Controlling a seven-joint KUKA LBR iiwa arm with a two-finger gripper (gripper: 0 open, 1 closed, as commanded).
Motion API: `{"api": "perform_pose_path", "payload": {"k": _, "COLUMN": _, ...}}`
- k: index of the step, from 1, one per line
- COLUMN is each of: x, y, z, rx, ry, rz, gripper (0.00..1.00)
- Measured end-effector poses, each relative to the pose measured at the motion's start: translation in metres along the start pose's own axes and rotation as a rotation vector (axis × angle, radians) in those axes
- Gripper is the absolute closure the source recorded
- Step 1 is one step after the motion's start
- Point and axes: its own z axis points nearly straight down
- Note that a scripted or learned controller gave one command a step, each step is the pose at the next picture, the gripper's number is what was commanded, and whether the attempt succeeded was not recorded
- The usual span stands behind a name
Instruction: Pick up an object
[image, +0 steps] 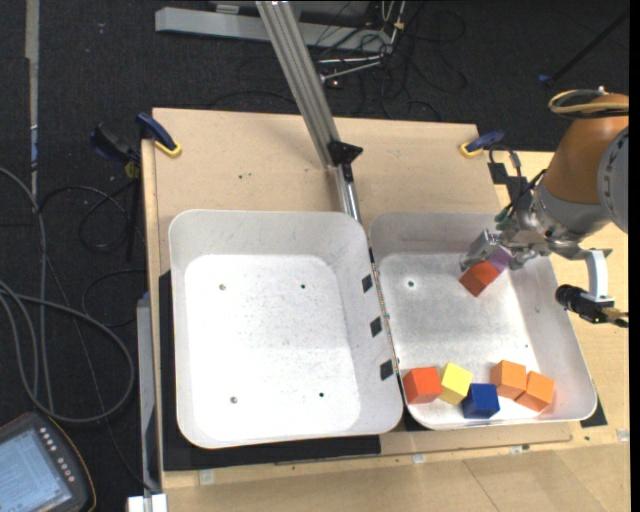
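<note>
While the right bin (560, 340) sits beside the left bin (190, 300), I see my gripper (497, 256) clamped on a red-orange block (481, 278), lifted above the right bin's far half; five blocks (480, 385) cluster along its near wall.

White bins (200, 240); red-orange block (481, 277)

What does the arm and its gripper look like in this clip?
The arm is rounded, grey at the wrist, with a broad orange band above it. Dark cables loop along its upper side. The gripper is a small, boxy, grey metal part with a purplish patch. A white bracket with a black knob juts out below the wrist.
</note>
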Motion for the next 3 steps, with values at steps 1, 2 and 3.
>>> {"api": "perform_pose_path", "payload": {"k": 1, "x": 0.000, "y": 0.001, "z": -0.009, "rx": -0.003, "ry": -0.002, "rz": -0.001, "gripper": 1.00}}
{"api": "perform_pose_path", "payload": {"k": 2, "x": -0.003, "y": 0.011, "z": -0.056, "rx": 0.006, "ry": 0.003, "rz": -0.002, "gripper": 1.00}}
{"api": "perform_pose_path", "payload": {"k": 3, "x": -0.010, "y": 0.005, "z": -0.108, "rx": 0.006, "ry": 0.003, "rz": 0.000, "gripper": 1.00}}
